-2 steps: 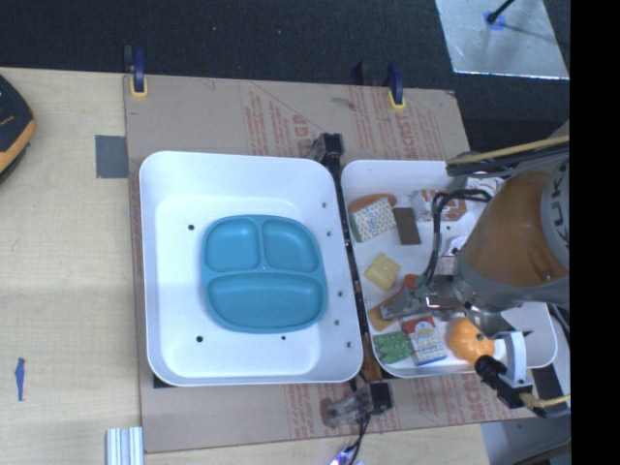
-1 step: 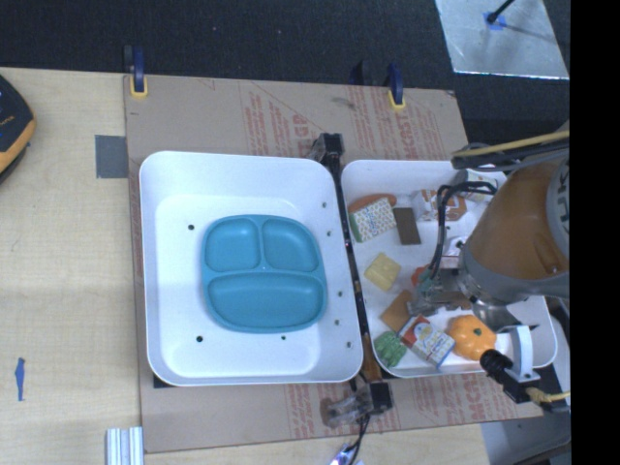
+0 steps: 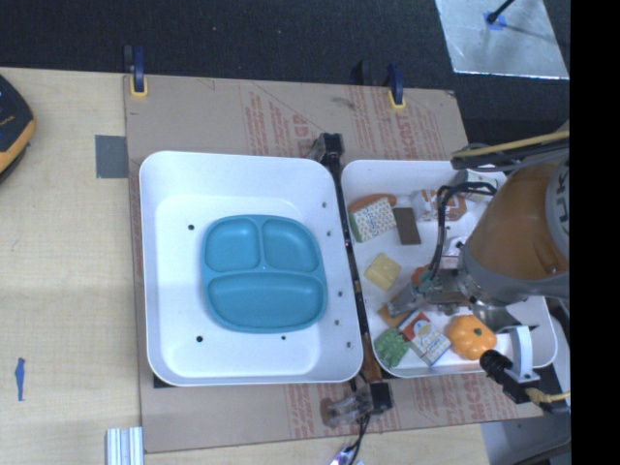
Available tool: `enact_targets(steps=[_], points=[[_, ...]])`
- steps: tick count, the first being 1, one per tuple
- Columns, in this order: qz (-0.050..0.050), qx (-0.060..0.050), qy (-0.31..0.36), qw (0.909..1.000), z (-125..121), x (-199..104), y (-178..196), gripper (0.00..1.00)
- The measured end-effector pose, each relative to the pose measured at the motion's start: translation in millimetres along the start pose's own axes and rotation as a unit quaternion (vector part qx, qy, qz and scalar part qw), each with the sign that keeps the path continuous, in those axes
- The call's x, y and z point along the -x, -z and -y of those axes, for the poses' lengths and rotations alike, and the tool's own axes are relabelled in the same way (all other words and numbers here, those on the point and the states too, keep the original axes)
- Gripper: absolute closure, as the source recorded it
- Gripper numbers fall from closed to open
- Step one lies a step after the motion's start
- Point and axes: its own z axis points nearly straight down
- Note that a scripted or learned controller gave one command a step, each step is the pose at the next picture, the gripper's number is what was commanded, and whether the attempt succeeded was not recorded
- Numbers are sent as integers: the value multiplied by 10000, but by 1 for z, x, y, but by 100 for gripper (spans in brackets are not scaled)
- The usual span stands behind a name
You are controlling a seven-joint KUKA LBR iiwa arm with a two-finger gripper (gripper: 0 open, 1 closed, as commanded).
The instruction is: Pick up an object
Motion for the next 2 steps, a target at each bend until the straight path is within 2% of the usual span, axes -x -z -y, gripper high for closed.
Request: enact_targets(steps=[1, 2], points=[[12, 9, -16, 10000, -66, 4, -13, 0], [7, -27, -16, 10000, -63, 5, -2, 100]])
